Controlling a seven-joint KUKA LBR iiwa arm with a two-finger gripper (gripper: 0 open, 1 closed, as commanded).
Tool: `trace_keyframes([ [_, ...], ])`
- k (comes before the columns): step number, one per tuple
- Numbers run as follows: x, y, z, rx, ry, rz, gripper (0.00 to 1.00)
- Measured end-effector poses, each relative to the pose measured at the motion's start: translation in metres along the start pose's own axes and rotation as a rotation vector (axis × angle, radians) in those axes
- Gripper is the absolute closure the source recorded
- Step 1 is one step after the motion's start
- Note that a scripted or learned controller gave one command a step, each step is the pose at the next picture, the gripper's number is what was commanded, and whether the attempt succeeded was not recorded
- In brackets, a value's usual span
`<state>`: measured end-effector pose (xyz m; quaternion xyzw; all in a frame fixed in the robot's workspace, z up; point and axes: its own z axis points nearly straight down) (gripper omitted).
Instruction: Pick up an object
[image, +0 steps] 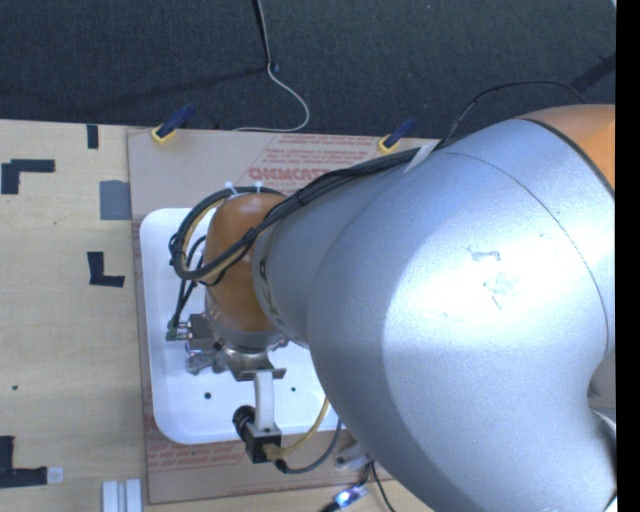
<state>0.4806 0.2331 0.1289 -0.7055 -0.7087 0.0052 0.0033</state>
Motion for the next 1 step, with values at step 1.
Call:
trace_keyframes([
  [1, 0.0002, -0.0010, -0.0087, 0.004, 0.000, -0.001, 1.00],
])
